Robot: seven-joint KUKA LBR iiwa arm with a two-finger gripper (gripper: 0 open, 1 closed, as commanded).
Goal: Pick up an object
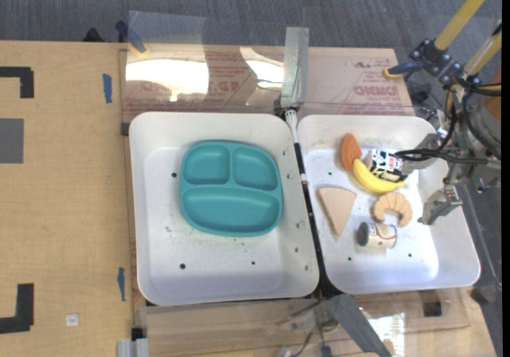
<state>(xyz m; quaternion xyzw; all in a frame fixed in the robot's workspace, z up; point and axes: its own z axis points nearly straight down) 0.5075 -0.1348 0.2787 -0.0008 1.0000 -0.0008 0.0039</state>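
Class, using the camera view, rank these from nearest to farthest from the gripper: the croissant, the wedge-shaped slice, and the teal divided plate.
The gripper is at the right bin's right side.
1. Croissant, just left of the gripper in the right bin.
2. Wedge-shaped slice, farther left, near the right bin's left wall.
3. Teal divided plate, in the left bin.
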